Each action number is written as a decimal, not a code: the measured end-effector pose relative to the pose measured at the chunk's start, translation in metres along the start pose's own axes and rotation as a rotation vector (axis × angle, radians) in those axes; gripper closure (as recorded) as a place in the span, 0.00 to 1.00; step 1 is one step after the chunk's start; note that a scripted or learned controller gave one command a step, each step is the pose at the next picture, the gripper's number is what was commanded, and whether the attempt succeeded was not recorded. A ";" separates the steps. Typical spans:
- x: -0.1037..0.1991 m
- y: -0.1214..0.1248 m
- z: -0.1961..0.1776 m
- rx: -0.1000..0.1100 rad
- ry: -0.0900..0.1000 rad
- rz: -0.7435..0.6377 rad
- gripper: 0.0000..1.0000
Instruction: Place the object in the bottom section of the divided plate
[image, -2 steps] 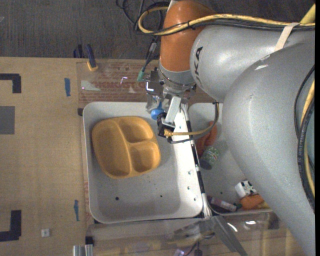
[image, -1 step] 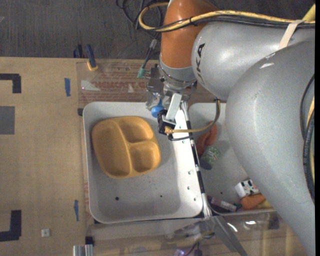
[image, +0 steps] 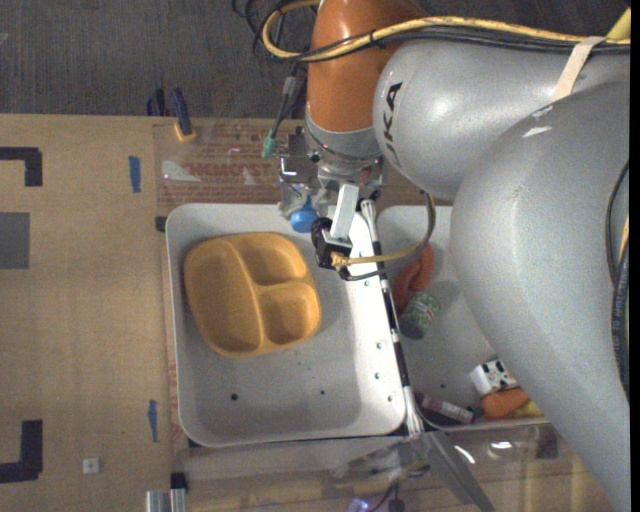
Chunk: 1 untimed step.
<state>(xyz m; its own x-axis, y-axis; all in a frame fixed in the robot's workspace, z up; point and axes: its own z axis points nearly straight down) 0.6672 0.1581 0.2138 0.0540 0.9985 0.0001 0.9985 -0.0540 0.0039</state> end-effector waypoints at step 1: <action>0.028 -0.019 -0.009 0.005 0.000 0.013 1.00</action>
<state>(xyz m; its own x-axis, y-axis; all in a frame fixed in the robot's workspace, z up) 0.6499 0.1875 0.2228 0.0674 0.9977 0.0001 0.9977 -0.0674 -0.0007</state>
